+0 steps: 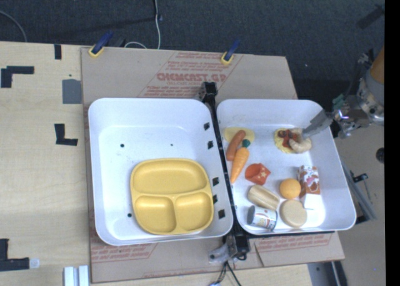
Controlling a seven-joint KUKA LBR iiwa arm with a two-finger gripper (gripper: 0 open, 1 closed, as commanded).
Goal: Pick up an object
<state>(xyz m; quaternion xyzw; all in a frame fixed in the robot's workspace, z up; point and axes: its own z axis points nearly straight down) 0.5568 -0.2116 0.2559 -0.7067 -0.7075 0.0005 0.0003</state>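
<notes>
The right bin [331, 153] holds several toy foods: two orange carrots [238, 155], a red pepper piece [257, 173], an orange ball [289, 188], a tan bread roll [262, 196], a small can [264, 219], a round pale biscuit [294, 213], a red-and-white packet [309, 180] and a small pastry on a yellow disc [291, 140]. My gripper [328, 122] hangs over the bin's upper right corner, its grey tip reaching down-left to just above the pastry. I see nothing held in it.
The left bin [112, 122] holds a yellow divided tray [172, 194]. A black divider [217, 147] runs between the bins. Both bins rest on a cardboard sheet [181, 75] clamped at the back. A cable [155, 4] trails across the dark floor behind.
</notes>
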